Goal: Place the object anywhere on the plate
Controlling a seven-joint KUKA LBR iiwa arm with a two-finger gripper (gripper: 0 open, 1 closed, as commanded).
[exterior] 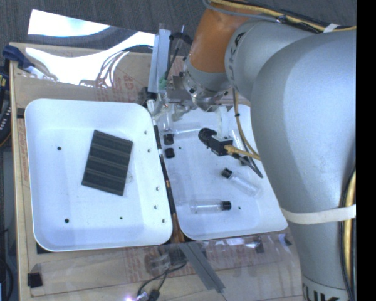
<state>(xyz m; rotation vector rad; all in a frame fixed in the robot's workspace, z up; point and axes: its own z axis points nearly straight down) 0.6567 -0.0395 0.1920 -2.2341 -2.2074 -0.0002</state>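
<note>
The left bin [37,168] holds one thing: a dark ribbed plate [108,162], a flat rectangle lying slightly askew near the bin's middle. The right bin [266,217] holds the loose objects. A clear vial [208,206] with a black cap lies on its side toward the near edge. A second clear vial [240,181], also black-capped, lies aslant a little farther back and to the right. Both are well apart from the plate, across the walls where the bins meet. The gripper [166,127] is over the far left corner of the right bin, just beside the dividing wall. I cannot tell whether it is open or closed. Two small black pieces [170,152] sit just below it; I cannot tell whether they lie loose.
</note>
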